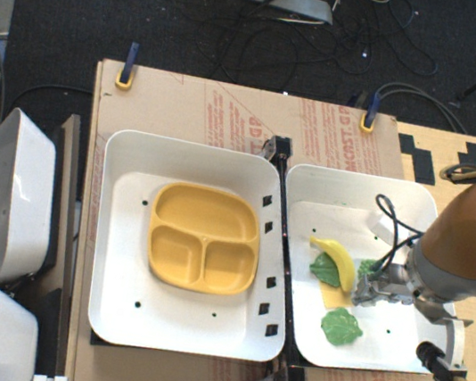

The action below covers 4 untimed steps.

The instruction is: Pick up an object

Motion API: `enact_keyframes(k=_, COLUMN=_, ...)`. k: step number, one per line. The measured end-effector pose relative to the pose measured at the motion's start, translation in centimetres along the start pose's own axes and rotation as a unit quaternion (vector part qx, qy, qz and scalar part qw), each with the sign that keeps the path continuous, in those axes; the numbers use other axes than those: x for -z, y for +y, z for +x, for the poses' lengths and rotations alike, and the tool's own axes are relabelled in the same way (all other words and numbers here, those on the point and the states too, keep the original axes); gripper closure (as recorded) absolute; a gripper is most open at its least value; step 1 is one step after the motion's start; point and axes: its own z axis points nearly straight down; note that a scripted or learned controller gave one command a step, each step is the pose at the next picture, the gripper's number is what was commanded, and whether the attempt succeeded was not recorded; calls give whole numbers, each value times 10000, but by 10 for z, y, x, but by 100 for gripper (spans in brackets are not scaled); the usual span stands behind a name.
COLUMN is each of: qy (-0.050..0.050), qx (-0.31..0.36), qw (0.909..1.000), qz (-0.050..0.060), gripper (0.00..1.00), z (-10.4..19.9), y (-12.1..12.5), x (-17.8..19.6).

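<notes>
I see the gripper [366, 288] low in the right bin [417, 201], just beside the yellow banana [337, 261]; I cannot tell how it is set. The banana lies over a green leaf [325, 268]. The left bin [117, 210] holds a yellow tray [205, 237].

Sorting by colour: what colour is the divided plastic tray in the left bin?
Yellow: the divided plastic tray shows plainly in the camera view.
</notes>
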Motion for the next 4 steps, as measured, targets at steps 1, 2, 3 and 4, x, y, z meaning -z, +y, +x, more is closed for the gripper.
enact_keyframes(k=1, qy=-4, qx=31, qw=10000, qz=-11, gripper=100, z=6, y=-4, x=45)
enact_keyframes(k=2, qy=-7, qx=34, qw=10000, qz=-19, gripper=100, z=5, y=-3, x=87)
enact_keyframes(k=3, qy=-11, qx=39, qw=10000, qz=-25, gripper=100, z=4, y=-5, x=149)
enact_keyframes(k=4, qy=-11, qx=39, qw=10000, qz=-21, gripper=100, z=4, y=-4, x=176)
